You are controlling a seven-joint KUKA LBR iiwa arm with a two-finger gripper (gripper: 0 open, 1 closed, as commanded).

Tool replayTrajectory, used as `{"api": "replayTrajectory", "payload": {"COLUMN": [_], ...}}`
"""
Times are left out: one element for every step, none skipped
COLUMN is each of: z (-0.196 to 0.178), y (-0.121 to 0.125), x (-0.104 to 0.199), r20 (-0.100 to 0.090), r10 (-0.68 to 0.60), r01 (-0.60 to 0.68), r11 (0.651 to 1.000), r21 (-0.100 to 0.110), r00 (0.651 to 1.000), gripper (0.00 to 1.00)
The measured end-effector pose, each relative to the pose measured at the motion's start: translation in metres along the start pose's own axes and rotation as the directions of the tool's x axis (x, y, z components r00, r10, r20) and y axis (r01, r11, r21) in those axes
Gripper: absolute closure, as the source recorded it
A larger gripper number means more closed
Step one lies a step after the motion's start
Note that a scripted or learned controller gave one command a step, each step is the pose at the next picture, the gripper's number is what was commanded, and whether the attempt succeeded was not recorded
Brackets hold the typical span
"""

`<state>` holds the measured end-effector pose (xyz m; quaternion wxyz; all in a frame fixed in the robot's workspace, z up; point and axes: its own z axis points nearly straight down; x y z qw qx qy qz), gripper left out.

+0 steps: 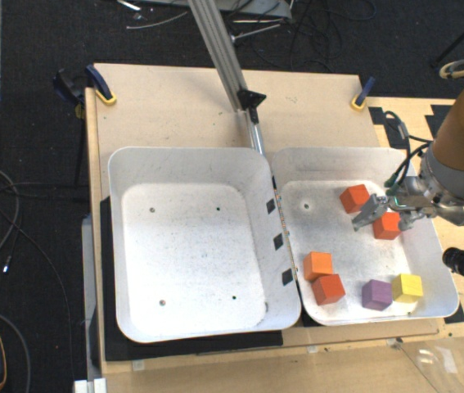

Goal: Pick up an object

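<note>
Red-orange block at the frame's right sits by the gripper; whether its fingers are open, I cannot tell. Grasp seems underway; next, close and lift.

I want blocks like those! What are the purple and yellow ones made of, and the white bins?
Purple block and yellow block: probably painted wood or foam, since their faces look flat, matte and evenly coloured. Bins: likely moulded plastic, with rounded rims, a dull finish and dark speckles.

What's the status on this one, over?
Pincer low in right bin, between two orange-red cubes. Nothing seen gripped. Four more blocks nearer the front.
</note>
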<state>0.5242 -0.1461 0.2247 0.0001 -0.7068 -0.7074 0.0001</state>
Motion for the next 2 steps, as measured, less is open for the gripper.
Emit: {"api": "replayTrajectory", "payload": {"z": [0.072,0.133], "y": [0.092,0.088], "x": [-0.026,-0.021], "r20": [0.002,0.000], "r10": [-0.003,-0.002], "r01": [0.003,0.002], "r11": [1.000,1.000], "r21": [-0.002,0.005], "r00": [1.000,1.000], "gripper": [0.00,0.00]}}
